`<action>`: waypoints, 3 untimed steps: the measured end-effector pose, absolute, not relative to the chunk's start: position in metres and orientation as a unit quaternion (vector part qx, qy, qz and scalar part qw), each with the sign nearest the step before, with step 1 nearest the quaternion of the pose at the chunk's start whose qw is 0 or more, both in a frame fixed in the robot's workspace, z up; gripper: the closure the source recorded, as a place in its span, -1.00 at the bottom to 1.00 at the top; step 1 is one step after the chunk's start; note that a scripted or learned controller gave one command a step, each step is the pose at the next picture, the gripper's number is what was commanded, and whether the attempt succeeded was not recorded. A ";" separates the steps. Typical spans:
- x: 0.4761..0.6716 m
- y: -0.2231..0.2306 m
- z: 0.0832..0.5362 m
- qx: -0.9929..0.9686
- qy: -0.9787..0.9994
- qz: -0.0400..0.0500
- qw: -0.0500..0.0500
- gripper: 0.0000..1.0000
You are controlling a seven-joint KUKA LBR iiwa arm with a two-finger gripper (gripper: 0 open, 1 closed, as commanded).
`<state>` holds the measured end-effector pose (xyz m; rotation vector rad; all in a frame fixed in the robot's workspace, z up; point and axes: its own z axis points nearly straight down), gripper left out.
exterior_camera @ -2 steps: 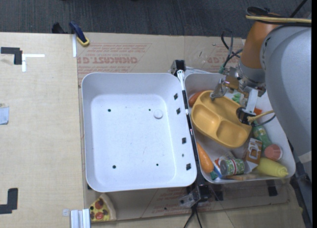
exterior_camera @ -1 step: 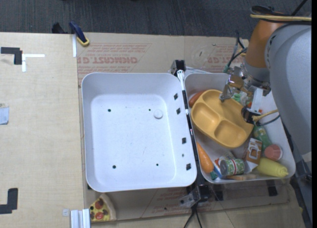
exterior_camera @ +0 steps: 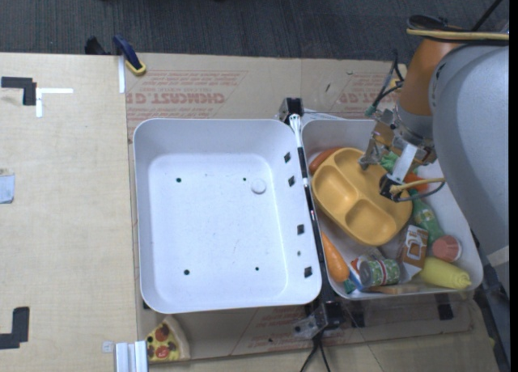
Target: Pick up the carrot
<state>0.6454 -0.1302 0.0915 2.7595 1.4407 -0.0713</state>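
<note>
1. Far left: bare pale bench top (exterior_camera: pixel 57 225), with a brown cardboard sheet (exterior_camera: pixel 210 87) lying under both bins
2. At the bench's near edge, just outside the left bin's near-left corner: a toy pizza slice (exterior_camera: pixel 164 342), lying flat
3. Left bin (exterior_camera: pixel 154 200): white and shallow, holding one small white disc (exterior_camera: pixel 257 187) towards its far-right corner
4. Right bin (exterior_camera: pixel 328 129): touching the left bin along their shared edge and crowded with toy food
5. Against the right bin's left wall, towards its near-left corner: the carrot (exterior_camera: pixel 333 255), orange, lying lengthwise along that wall, its far end tucked under the rim of the yellow plate, well apart from the gripper
6. In the right bin's far-left corner: another orange piece (exterior_camera: pixel 321 158), partly hidden behind the plate
7. Middle of the right bin: a yellow divided plate (exterior_camera: pixel 360 200), tilted on top of the other things
8. Along the right bin's near edge: a small can (exterior_camera: pixel 379 271) on its side, then a yellow item (exterior_camera: pixel 445 273) in the near-right corner
9. Over the plate's right rim: the gripper (exterior_camera: pixel 390 187), low, on the grey arm (exterior_camera: pixel 473 120) reaching in from the right; cannot tell whether spread or closed, and nothing seen held in it
</note>
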 end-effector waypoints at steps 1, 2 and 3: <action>0.612 -0.178 0.094 0.854 0.520 -0.001 -0.003 1.00; 0.618 -0.163 0.094 0.851 0.526 0.008 -0.009 -1.00; 0.613 -0.176 0.102 0.852 0.524 -0.002 0.000 1.00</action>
